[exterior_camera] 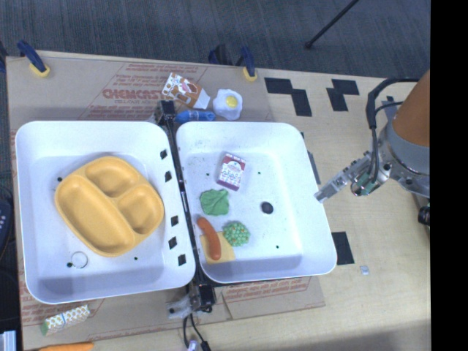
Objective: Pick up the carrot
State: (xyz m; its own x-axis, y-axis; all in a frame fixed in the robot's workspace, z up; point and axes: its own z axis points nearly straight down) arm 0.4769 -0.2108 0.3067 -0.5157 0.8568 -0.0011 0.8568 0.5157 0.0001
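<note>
Grabbing that carrot (210,238) mid-length looks best: light, stiff, smooth plastic probably; fingers (333,186) state, can't tell.

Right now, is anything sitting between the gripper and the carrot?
The gripper is outside the right bin's far edge; the carrot lies by the bin's left wall. Roughly between them lie the green pea cluster beside the carrot and a small dark disc. From above, nothing covers it.
</note>
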